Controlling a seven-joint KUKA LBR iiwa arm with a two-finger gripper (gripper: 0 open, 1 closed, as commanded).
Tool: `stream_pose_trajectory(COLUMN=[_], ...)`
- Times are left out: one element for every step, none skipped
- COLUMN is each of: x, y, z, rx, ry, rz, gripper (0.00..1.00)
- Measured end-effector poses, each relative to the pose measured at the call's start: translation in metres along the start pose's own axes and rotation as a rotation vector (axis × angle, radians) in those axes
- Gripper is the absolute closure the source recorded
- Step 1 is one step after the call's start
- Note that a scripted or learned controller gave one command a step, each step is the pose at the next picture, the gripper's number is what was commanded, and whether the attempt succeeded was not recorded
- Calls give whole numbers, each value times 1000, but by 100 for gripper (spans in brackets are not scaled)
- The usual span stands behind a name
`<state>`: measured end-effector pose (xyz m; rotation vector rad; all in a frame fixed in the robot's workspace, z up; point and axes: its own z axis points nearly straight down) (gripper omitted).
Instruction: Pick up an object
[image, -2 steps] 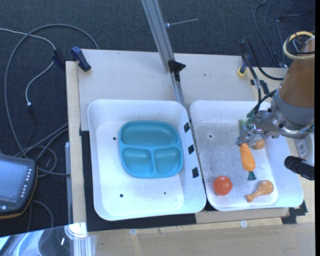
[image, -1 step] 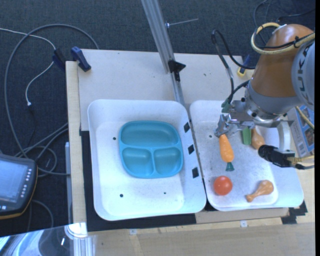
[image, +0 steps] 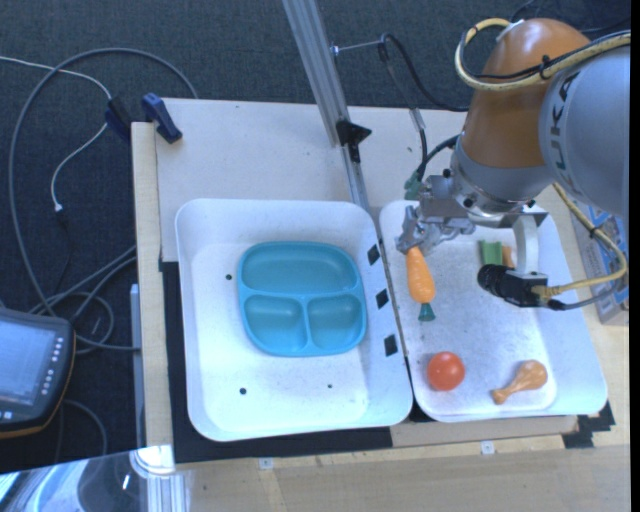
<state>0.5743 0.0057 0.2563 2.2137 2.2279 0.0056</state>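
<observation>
Far left, off the table (image: 250, 150), there's a small screen (image: 30, 365) sitting on the dark floor with some cables looping around it. A blue clamp (image: 160, 118) is on the table's back left corner.

The left bin (image: 200, 300) has just a blue divided plate (image: 300, 298) in it, lying flat, roughly in the middle.

A metal pole (image: 325, 75) runs down at a slant to about where the two bins meet.

The right bin (image: 470, 330) is where all the stuff is. The carrot (image: 420, 277) lies close to that bin's left wall, orange end toward the back, green tip toward the front. The end effector (image: 418, 238) is right over the carrot's back end, at or touching it, and honestly I can't tell how open it is or whether it has hold of anything. Nearer the front there's a tomato (image: 446, 370), and to its right a drumstick (image: 520, 381), the two apart from each other and from the carrot. A small green block (image: 492, 251) sits toward the back, just beside the wrist. The arm (image: 520, 100) comes in over the bin's back right.
</observation>
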Motion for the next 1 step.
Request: stream_pose_trajectory(x=[45], y=[24], z=[17], rx=[1], ry=[-1], rz=[1], gripper=[100])
